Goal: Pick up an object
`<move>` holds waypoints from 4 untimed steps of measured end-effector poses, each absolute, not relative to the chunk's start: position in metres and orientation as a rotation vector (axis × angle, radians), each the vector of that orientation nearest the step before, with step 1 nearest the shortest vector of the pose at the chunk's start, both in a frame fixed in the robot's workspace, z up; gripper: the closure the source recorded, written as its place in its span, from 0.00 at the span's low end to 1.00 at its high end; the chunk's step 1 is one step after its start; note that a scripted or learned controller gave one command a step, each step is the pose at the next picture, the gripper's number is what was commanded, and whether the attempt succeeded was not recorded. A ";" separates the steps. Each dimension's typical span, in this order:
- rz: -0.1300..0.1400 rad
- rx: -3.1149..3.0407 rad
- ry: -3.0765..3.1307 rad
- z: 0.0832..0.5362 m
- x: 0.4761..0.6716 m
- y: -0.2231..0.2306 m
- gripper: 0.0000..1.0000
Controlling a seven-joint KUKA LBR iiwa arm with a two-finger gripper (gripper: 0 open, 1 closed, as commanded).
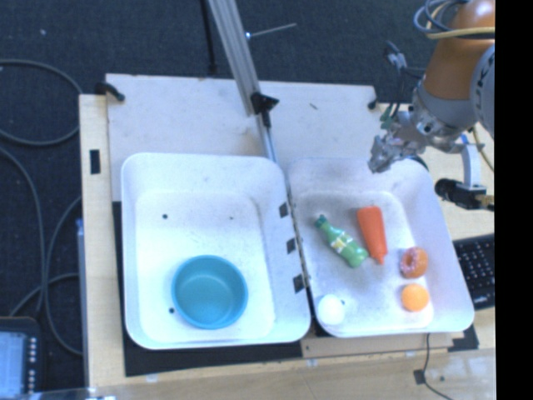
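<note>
White plastic makes up both shallow bins on the counter: the left bin (141, 223) holds a blue bowl (210, 291) near its front, and the right bin (441, 223) holds everything worth grabbing. An orange carrot (372, 232) lies toward the middle of that bin, with a green bottle (341, 242) just beside it on the side facing the left bin. Toward the counter's right edge sit a reddish doughnut-like toy (414, 262) and, just in front of it, a small orange ball (415, 297). A white ball (331, 310) rests at the bin's front corner nearest the left bin.

Grey and orange, the arm reaches in over the counter's back right corner, and the gripper (385, 154) hangs above the back rim of the right bin, apart from every object. Whether it is spread or closed cannot be told from this angle; nothing is visibly held.

This looks like the approach step, with no object yet chosen or touched. The carrot is the nearest candidate. The next move likely calls for travelling forward over it, lining up across its narrow width, descending, and closing. The bottle lying so close could get nudged or caught.
</note>
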State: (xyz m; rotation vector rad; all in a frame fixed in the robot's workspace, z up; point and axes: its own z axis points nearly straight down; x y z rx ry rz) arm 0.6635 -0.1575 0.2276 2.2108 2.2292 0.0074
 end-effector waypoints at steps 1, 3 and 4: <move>0.008 2.210 2.230 0.242 0.666 -0.103 1.00; 0.000 2.215 2.236 0.248 0.650 0.008 1.00; 0.006 2.210 2.233 0.255 0.649 0.061 1.00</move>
